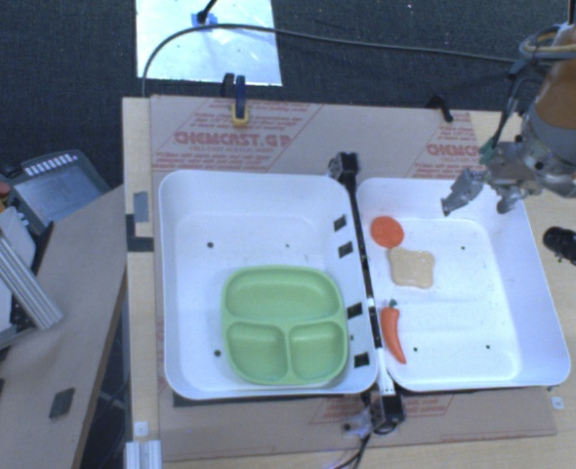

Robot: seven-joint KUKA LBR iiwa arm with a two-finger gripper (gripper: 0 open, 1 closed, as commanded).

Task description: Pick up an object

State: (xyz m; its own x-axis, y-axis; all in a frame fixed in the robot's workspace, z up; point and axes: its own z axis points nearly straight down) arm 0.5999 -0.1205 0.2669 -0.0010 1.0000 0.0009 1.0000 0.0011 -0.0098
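The carrot [393,332] lies along twelve-to-six, tip at six; the gripper [483,192] hovers at one o'clock, fingers apart, holding nothing.

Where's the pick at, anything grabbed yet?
Nothing lifted yet. The pincer is open over the right bin's far edge, nothing between its fingers. The orange disc, beige piece and carrot lie on the bin floor. Descent, grasp and lift remain.

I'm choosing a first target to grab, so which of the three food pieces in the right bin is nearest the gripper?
The round orange-red slice, at the bin's far left. It sits closest to the gripper; the pale piece and carrot lie nearer the camera.
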